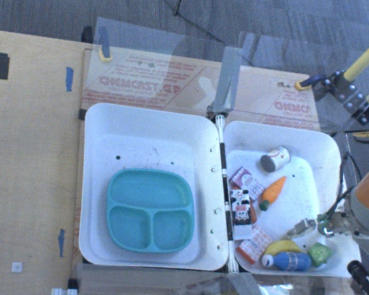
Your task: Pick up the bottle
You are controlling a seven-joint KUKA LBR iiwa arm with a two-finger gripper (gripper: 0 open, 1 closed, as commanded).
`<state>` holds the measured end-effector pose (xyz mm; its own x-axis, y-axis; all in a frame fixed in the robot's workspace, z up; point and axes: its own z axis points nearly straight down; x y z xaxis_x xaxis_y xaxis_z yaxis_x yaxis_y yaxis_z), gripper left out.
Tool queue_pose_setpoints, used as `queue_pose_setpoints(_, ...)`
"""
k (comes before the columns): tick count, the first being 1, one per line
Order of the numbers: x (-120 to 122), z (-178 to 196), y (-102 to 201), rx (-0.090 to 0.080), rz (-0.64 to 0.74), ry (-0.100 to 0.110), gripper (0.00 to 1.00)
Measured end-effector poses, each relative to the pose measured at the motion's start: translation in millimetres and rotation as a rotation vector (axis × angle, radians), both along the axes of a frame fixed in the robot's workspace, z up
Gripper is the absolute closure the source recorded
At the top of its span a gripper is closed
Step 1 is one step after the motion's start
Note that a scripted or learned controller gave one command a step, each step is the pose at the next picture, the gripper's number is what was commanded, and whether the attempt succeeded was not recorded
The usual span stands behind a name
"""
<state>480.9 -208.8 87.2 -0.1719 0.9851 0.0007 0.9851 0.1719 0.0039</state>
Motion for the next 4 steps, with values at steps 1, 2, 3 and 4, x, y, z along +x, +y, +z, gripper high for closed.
queue_pose_setpoints(1, -0.5, 0.1, -0.5, -0.003, 0.026, -0.001, 0.00)
queue_pose_setpoints(2, -1.4, 5.5, -11.7, 0.002, 0.182, 0.005, 0.00)
queue_pose_setpoints(3, -0.4, 0.7, 3.0, -0.009, 0.287, -0.003, 0.00)
queue_pose_setpoints(4, -1.8, 21.4, 49.3, 0.000, 0.245, 0.006, 0.00)
